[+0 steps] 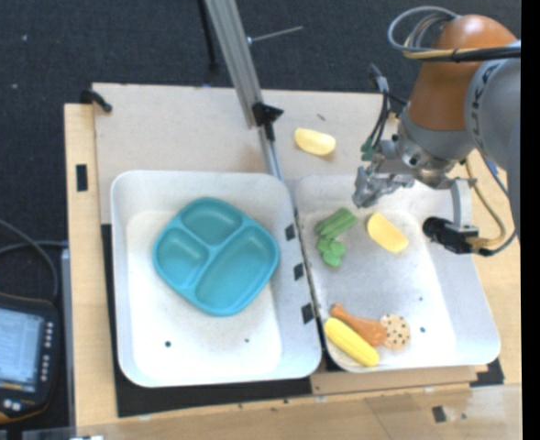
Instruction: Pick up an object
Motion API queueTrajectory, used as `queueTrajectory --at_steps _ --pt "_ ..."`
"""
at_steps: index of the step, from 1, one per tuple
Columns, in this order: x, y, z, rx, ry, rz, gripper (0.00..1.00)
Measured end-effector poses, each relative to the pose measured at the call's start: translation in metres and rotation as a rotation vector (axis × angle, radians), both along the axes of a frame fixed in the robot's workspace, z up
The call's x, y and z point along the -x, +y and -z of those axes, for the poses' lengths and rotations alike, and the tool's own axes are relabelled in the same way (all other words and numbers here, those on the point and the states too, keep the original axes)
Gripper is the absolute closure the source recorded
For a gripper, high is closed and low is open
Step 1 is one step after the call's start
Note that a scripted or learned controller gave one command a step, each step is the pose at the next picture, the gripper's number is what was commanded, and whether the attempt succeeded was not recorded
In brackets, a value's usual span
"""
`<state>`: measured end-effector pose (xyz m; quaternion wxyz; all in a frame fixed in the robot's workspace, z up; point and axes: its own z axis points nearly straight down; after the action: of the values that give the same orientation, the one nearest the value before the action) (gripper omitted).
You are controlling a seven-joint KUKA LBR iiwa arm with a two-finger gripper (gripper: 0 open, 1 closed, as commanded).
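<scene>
Yellow block (pixel 387 233) is seen in right bin (pixel 453 333), just below hand (pixel 372 191). Hand state cannot be told. Block judged light, rigid, smooth; best gripped across short sides.

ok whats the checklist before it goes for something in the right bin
1. Target in reach: the yellow block lies just below the end effector in the right bin. ok
2. Space around target: the green pieces lie apart from it to the left. ok
3. End effector holding anything: nothing visible in it. ok
4. Finger opening: cannot tell.
5. End effector height above the bin floor: cannot tell from this slanted view.
6. Other objects out of the path: corn, carrot and cookie lie at the near edge. ok
</scene>
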<state>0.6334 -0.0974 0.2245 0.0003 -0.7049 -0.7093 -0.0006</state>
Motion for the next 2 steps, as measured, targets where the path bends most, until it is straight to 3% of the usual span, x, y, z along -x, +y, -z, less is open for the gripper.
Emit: queueTrajectory --at_steps 1,2 --pt "0.001 0.050 -0.006 -0.001 0.001 -0.001 1.00" --pt "-0.015 0.112 -0.010 -0.001 -0.002 -0.003 1.00"
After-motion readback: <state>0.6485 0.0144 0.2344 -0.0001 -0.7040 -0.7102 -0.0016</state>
